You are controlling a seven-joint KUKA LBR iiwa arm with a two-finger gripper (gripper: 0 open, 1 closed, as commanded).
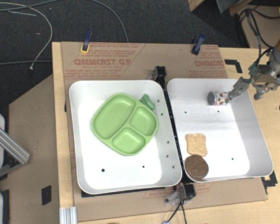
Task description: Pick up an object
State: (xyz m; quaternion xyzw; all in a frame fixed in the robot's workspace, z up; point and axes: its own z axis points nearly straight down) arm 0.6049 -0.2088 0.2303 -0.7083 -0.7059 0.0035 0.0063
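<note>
A brown round cookie (196,167) lies at the near edge of the right bin (252,139), touching a tan waffle-like biscuit (196,144) just behind it. In the left bin (79,125), a green divided plate (125,123) rests with a small green piece (148,101) at its far rim. Farther back in the right bin, the tool (231,95) reaches a small spotted can (217,98) lying on its side; whether its fingers are apart or together cannot be told.
</note>
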